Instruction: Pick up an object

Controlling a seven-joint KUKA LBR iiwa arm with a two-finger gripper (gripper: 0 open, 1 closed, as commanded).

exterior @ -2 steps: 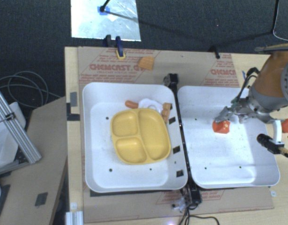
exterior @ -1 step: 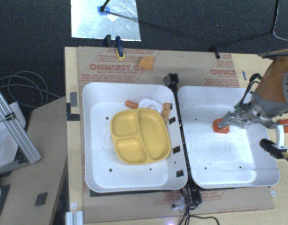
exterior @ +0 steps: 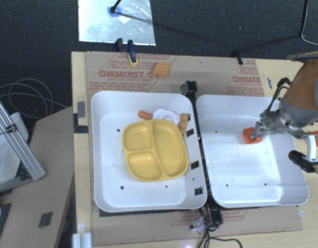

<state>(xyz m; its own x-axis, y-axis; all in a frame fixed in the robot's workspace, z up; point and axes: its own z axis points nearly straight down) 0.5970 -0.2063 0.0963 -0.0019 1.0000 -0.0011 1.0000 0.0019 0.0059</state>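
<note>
Holding a yellow tray (exterior: 154, 150): left bin (exterior: 104, 190).

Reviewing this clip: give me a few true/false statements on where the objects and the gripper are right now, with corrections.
1. The yellow divided plate lies in the left bin. True.
2. The gripper is over the left bin. False: it is over the right bin.
3. An orange-red object lies in the right bin beside the gripper. True.
4. The yellow divided plate has two compartments. False: it has three.
5. A small orange sausage-shaped piece lies in the right bin. False: it lies in the left bin, behind the plate.
</note>
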